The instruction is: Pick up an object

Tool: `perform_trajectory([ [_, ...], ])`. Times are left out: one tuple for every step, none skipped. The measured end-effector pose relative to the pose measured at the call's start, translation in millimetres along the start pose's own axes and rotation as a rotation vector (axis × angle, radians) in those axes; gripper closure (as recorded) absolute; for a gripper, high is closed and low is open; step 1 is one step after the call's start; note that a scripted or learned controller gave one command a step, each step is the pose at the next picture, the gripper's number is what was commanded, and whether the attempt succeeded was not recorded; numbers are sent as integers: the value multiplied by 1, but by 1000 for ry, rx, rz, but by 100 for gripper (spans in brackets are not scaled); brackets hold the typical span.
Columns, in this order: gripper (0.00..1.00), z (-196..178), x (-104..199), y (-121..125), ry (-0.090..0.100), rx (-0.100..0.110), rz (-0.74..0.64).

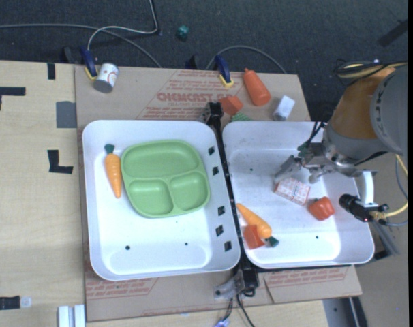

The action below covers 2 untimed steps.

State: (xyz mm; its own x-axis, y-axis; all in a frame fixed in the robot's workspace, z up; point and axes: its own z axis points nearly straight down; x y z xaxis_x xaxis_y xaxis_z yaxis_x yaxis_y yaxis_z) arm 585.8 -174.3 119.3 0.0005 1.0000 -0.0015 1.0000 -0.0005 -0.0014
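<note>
Camera view shows the open gripper (293,172) over a flat packet (292,191); such a thin thing may slip from its fingers

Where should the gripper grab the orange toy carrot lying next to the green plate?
Probably across the middle of the orange toy carrot in the left white bin, coming straight down from above. It lies flat, nearly lengthwise up and down the view, green tip at the top, so closing across its narrow width looks easiest. The green divided plate sits close on its right, leaving little room there.
</note>
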Motion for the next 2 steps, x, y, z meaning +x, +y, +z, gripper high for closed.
perform_trajectory([
  [0, 27, 27, 6, -11, -17, 1],
  [100, 16, 30, 9, -6, -24, -1],
])
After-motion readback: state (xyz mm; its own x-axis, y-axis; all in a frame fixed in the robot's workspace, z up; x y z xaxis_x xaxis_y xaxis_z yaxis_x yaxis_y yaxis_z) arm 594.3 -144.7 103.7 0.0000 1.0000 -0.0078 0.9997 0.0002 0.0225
